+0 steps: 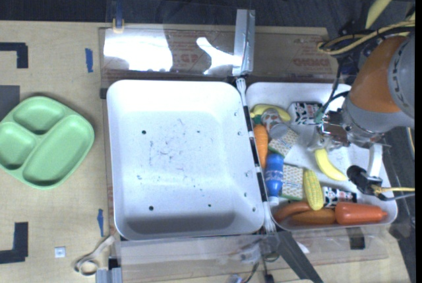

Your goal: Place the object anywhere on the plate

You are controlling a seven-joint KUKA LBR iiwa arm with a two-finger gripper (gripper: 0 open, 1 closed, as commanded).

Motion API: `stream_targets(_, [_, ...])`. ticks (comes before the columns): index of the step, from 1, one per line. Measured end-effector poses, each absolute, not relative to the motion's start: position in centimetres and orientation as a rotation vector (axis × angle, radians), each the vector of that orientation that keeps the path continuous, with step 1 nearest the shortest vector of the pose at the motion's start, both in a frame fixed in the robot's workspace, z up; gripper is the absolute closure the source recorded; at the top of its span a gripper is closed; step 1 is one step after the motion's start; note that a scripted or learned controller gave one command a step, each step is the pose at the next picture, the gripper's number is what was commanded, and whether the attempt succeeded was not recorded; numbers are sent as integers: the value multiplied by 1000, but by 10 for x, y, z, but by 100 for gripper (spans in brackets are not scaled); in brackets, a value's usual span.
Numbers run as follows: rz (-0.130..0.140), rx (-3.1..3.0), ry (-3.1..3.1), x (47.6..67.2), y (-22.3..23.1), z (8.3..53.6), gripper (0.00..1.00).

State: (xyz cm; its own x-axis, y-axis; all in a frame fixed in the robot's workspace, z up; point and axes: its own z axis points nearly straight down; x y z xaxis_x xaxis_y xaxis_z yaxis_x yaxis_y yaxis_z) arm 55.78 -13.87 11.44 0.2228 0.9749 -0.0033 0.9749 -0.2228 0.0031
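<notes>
Right bin (389, 206) crowded along its near edge: carrot (359, 213), sausage (298, 210), corn (312, 188).
Picking step in hand, nothing lifted yet; gripper (333, 130) low over the bin's middle, just above a banana (328, 165), finger state impossible to tell. Green plate (43, 140) well apart, on the bench's left edge beyond the left bin (178, 156). Next: grasp one item, rise, carry across to the plate.
</notes>
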Motion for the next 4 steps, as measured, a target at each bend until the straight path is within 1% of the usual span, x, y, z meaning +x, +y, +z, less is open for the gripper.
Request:
stream_targets(1, [5,2195,2237,572,-117,89,100])
stream_targets(2, [2,2110,2322,495,-136,87,100])
stream_targets(3, [5,1948,2452,484,-115,87,100])
stream_targets(4, [1,1899,2503,508,-33,184,100])
